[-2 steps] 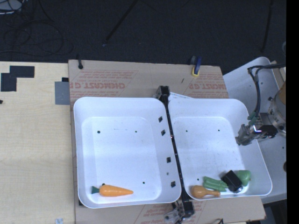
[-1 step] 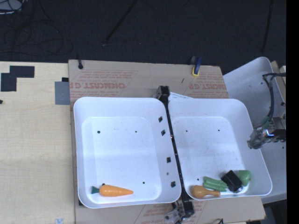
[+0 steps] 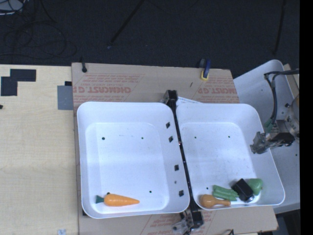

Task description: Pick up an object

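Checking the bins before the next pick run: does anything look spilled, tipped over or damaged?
Nothing stands out. The toy carrot lies flat in the left bin. In the right bin, the green toys, black block and orange pear-shaped toy are crowded into the near corner, touching, but inside the rim.

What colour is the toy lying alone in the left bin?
Orange, with a small dark green top: a toy carrot, seen clearly in the camera view.

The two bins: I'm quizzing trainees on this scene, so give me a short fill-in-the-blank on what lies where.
1. The carrot lies in the ____ bin.
2. The black block lies in the ____ bin.
3. The carrot's colour is ____.

Missing words: left; right; orange
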